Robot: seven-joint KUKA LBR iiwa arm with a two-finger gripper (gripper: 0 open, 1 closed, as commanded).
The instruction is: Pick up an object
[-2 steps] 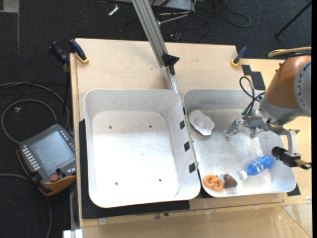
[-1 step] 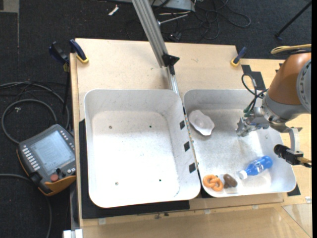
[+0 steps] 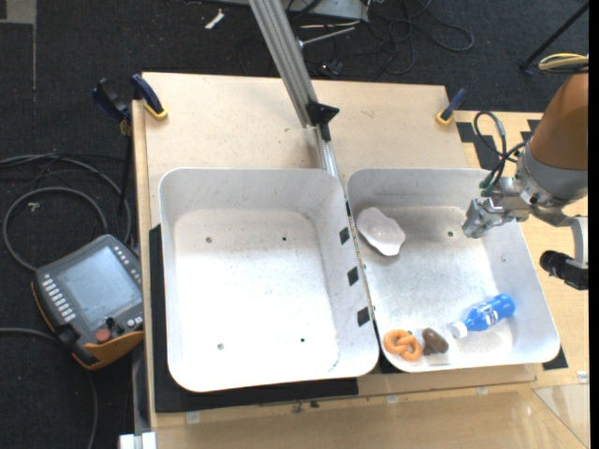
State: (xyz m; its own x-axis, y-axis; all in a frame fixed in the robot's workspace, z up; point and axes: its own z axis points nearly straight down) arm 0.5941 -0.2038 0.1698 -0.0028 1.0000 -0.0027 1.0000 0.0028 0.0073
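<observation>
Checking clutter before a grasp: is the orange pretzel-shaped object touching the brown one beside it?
Cannot tell. In the camera view the orange object and brown object sit side by side, their edges too close to separate.

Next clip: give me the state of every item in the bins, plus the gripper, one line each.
white pouch: lying flat in the right bin, near the divider, untouched.
blue bottle: lying on its side, cap toward the left.
orange pretzel-shaped toy: lying flat at the bin's front edge.
brown lump: resting right beside the orange toy.
gripper: over the right bin's far right side, nothing seen in it.
</observation>
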